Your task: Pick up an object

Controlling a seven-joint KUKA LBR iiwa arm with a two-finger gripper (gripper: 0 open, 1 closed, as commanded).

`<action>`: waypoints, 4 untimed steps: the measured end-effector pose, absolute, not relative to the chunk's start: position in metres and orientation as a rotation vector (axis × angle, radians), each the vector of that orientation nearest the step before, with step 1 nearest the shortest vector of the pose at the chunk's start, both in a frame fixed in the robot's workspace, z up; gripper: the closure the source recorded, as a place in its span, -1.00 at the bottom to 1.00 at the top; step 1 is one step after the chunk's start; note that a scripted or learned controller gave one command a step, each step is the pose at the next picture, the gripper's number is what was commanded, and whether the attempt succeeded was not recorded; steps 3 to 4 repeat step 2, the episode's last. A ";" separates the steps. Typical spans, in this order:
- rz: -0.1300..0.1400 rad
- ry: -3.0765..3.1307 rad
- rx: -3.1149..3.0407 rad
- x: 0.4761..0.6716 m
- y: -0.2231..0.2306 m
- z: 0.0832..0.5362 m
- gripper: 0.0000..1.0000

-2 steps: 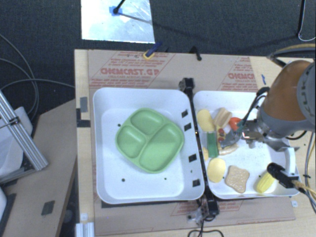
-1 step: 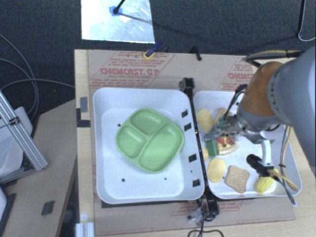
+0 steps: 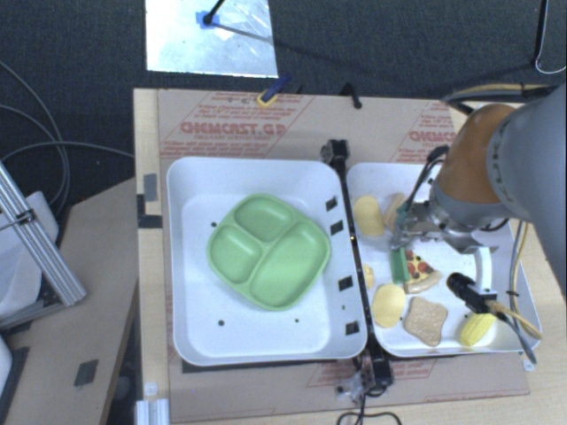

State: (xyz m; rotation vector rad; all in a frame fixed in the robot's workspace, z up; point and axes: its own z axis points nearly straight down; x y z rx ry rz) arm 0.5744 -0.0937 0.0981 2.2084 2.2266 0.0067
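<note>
1. Camera view: gripper (image 3: 403, 237) sits low in the right bin (image 3: 509, 348), over the pizza slice (image 3: 420, 273); you cannot tell its grip state.
2. Risk: yellow pieces (image 3: 369, 215) (image 3: 388, 305) crowd close, so a descent may nudge them or clip nothing.
3. Green plate (image 3: 268, 251) lies apart in the left bin (image 3: 190, 184).

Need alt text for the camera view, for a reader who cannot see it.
A grey arm's tool is lowered into the right bin above a pizza slice toy, among yellow toy foods and a bread slice. The left bin holds a green divided plate.
</note>
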 end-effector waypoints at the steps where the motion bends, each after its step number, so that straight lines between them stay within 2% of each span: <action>1: 0.022 2.215 2.204 0.487 -0.102 0.398 1.00; 2: -0.012 2.231 2.227 0.492 -0.087 0.227 1.00; 4: -0.012 2.231 2.227 0.492 -0.087 0.227 1.00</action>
